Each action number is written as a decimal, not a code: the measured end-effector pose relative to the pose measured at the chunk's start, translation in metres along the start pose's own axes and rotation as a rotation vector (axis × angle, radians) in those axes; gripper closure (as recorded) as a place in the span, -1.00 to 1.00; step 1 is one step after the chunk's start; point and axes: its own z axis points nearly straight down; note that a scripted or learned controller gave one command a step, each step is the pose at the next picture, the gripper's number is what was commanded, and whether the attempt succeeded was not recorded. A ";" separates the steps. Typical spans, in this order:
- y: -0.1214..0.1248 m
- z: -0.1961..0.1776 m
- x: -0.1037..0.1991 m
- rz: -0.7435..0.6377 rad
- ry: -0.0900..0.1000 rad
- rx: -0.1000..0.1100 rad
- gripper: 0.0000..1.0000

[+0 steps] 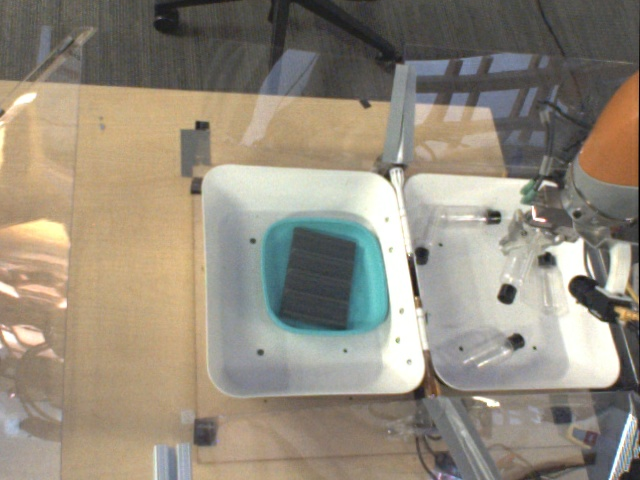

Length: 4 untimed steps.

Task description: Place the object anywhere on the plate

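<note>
One dark grey ribbed rectangular block (319,278) lies on the teal square plate (372,308) in the left white bin (230,268), while the claw (535,218), its spread indeterminable, hangs over the right bin (600,363).

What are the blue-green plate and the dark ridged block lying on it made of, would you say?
The plate looks like smooth, moulded plastic: even teal colour, rounded raised rim, a soft sheen. The dark block looks matte, perhaps rubber or foam: dull charcoal grey, parallel ridges across its top, no glints. The view cannot settle which.
</note>
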 end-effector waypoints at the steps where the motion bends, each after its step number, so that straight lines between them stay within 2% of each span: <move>1: -0.046 -0.014 0.089 -0.041 0.001 0.003 1.00; 2: -0.014 0.017 0.140 -0.286 0.002 0.003 1.00; 3: -0.013 0.017 0.140 -0.286 0.002 0.002 -1.00; 4: -0.030 0.011 0.215 -0.315 0.003 0.002 -1.00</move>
